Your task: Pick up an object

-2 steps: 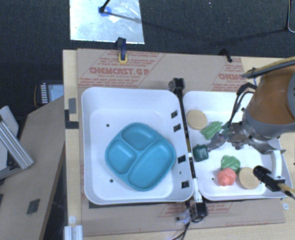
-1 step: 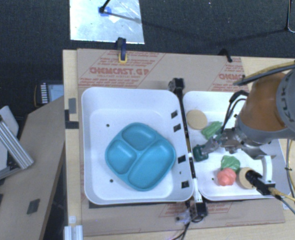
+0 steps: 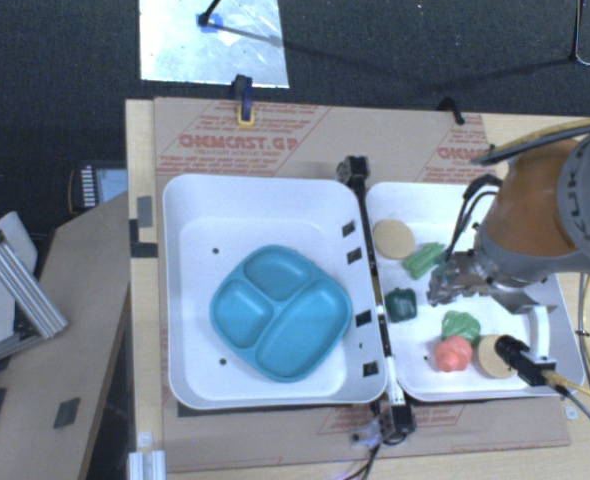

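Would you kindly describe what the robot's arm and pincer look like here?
The arm is bulky and rounded, grey with a broad orange band above the wrist. Black cables loop along its side. The pincer is a small grey metallic assembly.

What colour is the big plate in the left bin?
The plate is light blue, with three sections. It shows plainly in the camera view.

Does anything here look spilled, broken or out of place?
Nothing looks spilled or broken. The blue plate lies turned at an angle to the left bin, alone there. All the small toy foods, like the pink one, sit in the right bin near the gripper.
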